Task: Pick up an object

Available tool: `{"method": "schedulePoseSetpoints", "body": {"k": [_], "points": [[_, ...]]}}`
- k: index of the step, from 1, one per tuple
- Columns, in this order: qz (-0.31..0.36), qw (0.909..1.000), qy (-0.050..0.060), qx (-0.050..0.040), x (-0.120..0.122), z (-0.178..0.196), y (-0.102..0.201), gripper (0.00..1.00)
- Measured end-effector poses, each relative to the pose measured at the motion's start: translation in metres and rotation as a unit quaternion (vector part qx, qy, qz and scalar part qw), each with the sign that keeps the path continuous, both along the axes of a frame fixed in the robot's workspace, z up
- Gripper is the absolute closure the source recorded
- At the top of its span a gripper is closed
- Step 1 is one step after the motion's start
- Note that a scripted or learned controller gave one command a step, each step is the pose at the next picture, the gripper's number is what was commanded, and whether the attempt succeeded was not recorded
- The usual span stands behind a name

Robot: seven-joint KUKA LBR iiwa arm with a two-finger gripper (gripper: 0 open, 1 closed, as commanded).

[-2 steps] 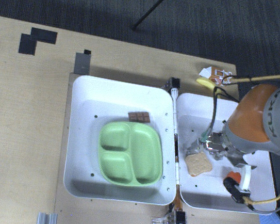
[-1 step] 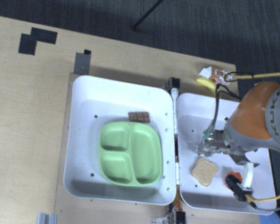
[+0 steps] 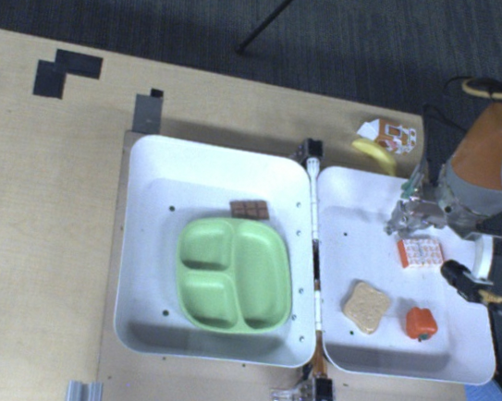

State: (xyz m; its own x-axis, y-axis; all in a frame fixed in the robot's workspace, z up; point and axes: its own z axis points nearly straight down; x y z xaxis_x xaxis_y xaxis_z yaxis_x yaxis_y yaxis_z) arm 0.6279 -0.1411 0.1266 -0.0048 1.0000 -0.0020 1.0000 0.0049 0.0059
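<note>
Take the green divided tray [image 3: 235, 274] as your landmark: it sits in the middle of the left bin [image 3: 149, 226], and a small brown chocolate piece [image 3: 250, 210] lies just beyond its far edge, close to it but apart. Move right of the tray, across the seam between the bins, and you reach the right bin [image 3: 363, 202]. There a tan slice of bread [image 3: 366, 307] lies nearest the tray, with a red-orange pepper-like toy [image 3: 419, 324] just to its right. Farther back, a red-and-white packet [image 3: 421, 253] lies flat on the bin floor. The gripper [image 3: 414, 216] hangs right over the packet's far end, at the tip of the arm [image 3: 496, 157] coming in from the right; you cannot tell from here whether its claw is apart or together.
</note>
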Motion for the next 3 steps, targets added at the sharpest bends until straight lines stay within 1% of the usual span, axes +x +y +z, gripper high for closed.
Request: {"method": "schedulePoseSetpoints", "body": {"k": [1, 2, 3], "points": [[0.000, 1.0000, 0.001, 0.0009, 0.000, -0.001, 0.001, 0.00], [0.000, 1.0000, 0.001, 0.0008, -0.039, -0.041, 0.036, 0.00], [0.001, 1.0000, -0.002, 0.0006, -0.037, -0.029, 0.036, 1.00]]}}
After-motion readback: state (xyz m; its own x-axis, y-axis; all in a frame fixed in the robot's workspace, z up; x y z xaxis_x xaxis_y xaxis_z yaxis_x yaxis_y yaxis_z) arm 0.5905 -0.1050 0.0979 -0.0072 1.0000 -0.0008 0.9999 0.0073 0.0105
